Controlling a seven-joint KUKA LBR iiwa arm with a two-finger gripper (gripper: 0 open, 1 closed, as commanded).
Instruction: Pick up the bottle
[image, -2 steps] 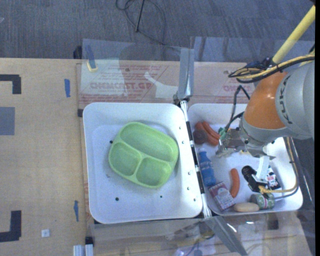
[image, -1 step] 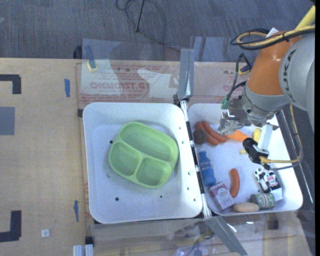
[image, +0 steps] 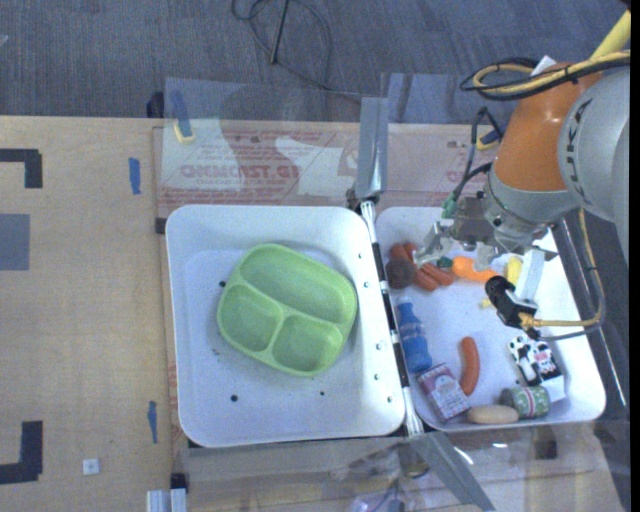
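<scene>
The end effector (image: 455, 232) hovers at about twelve o'clock in the right bin (image: 585, 400), and whether it is released or clenched I cannot tell. The blue bottle (image: 411, 339) lies flat at about nine o'clock in that bin, against its left wall and apart from the end effector, so I judge the pick not yet made. Around it lie a sausage (image: 468, 364), a small packet (image: 443, 390) and other toys, while the left bin (image: 195, 400) holds a green divided plate (image: 287, 309).
</scene>
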